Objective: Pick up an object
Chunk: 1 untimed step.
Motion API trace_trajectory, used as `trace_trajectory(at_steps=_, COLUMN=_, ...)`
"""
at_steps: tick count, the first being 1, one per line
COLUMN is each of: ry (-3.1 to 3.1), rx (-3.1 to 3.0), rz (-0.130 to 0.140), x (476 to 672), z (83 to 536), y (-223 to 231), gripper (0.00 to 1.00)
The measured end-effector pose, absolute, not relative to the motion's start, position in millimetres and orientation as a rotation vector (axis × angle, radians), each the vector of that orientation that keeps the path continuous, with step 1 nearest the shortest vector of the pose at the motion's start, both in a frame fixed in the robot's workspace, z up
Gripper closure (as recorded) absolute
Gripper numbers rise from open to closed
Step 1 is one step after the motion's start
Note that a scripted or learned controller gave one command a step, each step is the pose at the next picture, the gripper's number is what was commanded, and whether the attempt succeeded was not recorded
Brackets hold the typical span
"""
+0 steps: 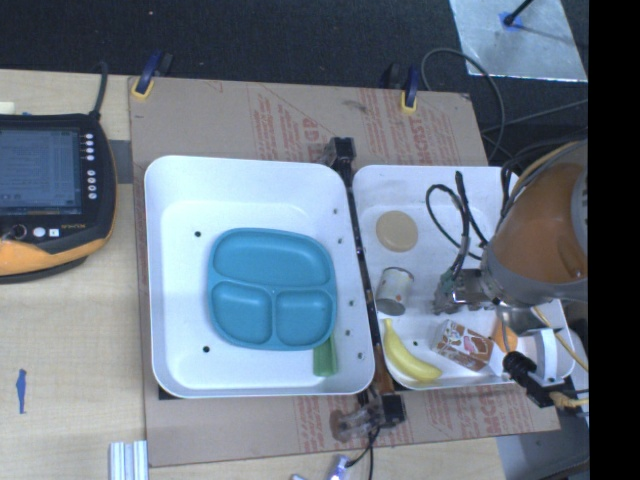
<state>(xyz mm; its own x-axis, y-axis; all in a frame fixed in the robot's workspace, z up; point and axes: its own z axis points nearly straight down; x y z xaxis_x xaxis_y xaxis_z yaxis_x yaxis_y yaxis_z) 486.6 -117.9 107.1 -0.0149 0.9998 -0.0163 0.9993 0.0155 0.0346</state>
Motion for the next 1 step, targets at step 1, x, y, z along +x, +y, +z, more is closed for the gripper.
trace_trajectory(at_steps=1, ry=2.227, rx=2.216, rz=0.0, x=495.2, z=192.3, y=-73.8, gripper=1.0)
